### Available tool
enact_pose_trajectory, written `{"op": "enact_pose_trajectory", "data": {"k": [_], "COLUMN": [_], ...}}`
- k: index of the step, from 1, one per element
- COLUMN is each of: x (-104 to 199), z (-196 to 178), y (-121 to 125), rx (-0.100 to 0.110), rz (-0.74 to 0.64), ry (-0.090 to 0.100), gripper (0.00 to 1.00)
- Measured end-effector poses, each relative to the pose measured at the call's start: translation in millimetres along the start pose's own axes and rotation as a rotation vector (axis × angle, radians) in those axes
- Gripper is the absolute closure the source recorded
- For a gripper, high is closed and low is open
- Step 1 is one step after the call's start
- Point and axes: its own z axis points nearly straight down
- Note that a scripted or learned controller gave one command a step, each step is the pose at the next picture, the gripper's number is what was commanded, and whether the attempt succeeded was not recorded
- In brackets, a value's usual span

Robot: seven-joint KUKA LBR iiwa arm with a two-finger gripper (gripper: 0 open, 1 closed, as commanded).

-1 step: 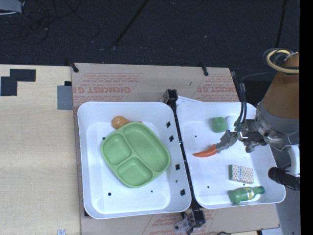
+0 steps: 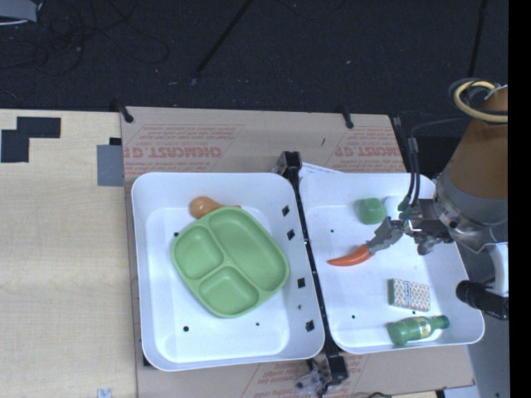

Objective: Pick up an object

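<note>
Open floor between pepper [image 2: 350, 258] and packet [image 2: 410, 293]

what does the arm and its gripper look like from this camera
The arm is a thick rounded body, orange-brown above and grey toward the wrist, with a yellowish ring of cable looped at its top edge. The gripper is a dark metal assembly with slim grey fingers, and thin black cables run beside it. A black cylindrical part juts out lower down.

Smooth matt plastic-looking green divided plate [image 2: 230, 260], glossy white bins [image 2: 158, 222] on printed brown cardboard [image 2: 241, 143], pale wood-grain bench [image 2: 58, 264] left of it, glossy green bottle [image 2: 417, 329]
</note>
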Motion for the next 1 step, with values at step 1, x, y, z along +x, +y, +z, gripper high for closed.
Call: {"op": "enact_pose_trajectory", "data": {"k": [1], "x": [-0.1], "z": [47.3], "y": [-8.4], "rx": [0.004], "rz": [0.001], "ry": [0.001], "gripper": [0.0]}}
